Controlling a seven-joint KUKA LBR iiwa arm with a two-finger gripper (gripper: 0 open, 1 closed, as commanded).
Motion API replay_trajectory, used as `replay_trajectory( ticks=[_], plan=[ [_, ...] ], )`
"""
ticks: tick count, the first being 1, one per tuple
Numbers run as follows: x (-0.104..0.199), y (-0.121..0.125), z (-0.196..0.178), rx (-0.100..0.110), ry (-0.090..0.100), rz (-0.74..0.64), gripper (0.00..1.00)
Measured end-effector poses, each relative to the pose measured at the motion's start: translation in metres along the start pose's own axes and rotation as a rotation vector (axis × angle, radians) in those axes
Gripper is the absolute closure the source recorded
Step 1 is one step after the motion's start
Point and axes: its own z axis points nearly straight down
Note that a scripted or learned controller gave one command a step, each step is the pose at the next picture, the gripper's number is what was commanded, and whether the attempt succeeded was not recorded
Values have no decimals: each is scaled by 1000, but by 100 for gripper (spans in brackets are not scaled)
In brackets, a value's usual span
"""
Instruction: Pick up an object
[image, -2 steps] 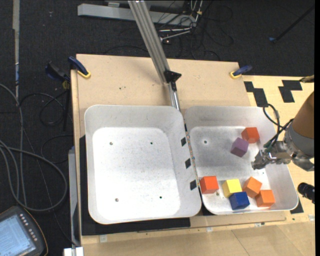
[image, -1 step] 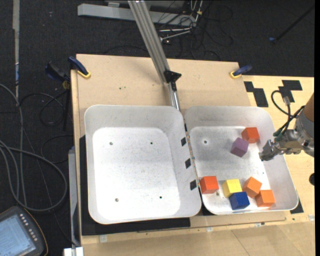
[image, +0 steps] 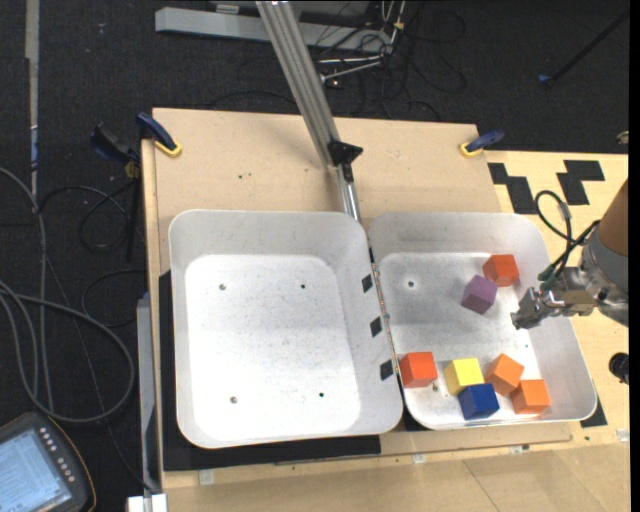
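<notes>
We see the left bin (image: 270, 320) w/ open floor all over, free to reach into. In the right bin (image: 470, 330) the centre floor is open, but blocks crowd the near edge: orange cube (image: 418, 368), yellow cube (image: 463, 375), blue cube (image: 479, 400), two more orange ones beside them. Purple cube (image: 479, 294) and another orange cube (image: 501, 269) sit near the far-right wall, just beside the gripper (image: 528, 312).

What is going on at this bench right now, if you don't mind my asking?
A robot arm reaches in from the right, its pincer low over the right bin, near the purple block and an orange block. Nothing is visibly held. More blocks sit along the bin's near side: three orange ones, a yellow one and a blue one. The left bin sits alongside.
</notes>
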Motion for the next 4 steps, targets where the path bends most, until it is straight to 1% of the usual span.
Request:
replay_trajectory(
  ticks=[1, 2, 3, 4],
  plan=[
    [52, 12, -12, -5, 2, -7, 100],
    [102, 35, -22, -5, 2, -7, 100],
    [146, 54, -28, -5, 1, -6, 100],
    [188, 70, -27, -3, 1, -7, 100]
  ],
)
